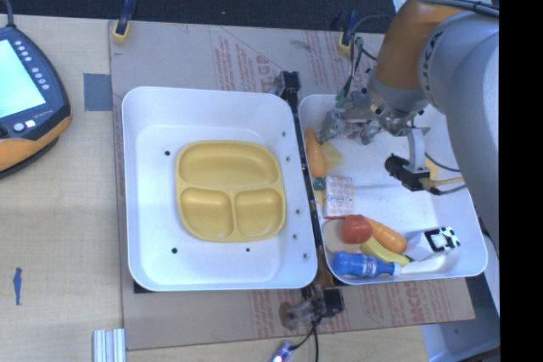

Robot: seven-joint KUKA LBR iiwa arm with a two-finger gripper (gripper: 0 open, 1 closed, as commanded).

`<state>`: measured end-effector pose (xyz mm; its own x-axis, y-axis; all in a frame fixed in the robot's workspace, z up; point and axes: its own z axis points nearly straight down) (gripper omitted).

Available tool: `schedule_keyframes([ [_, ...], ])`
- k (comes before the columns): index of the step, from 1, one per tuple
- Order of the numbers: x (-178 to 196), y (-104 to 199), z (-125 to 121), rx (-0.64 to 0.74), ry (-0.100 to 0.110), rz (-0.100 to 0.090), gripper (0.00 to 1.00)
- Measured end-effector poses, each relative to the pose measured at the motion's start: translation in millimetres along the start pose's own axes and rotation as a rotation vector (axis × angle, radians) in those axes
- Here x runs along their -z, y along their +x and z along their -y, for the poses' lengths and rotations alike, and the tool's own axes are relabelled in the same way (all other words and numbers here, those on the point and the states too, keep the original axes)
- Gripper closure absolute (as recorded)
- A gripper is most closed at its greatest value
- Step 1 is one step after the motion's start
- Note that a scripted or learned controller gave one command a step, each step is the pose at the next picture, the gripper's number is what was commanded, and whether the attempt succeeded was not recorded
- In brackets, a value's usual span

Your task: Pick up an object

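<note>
Hand (352, 125) over right bin (462, 258); packet (338, 196) print unreadable.

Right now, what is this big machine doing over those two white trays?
A grey robot arm with an orange band reaches over the right white bin, its gripper low at the bin's far end, near an orange carrot-shaped toy. A red tomato-like toy and a blue bottle lie at the near end. The left white bin holds a yellow divided plate.
</note>
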<state>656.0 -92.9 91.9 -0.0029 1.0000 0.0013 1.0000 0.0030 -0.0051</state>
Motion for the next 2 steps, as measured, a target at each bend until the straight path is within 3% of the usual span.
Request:
schedule_keyframes([
  [1,10,-1,0,0.002,0.002,0.000,1.00],
  [2,101,74,43,0.002,-0.004,0.000,1.00],
])
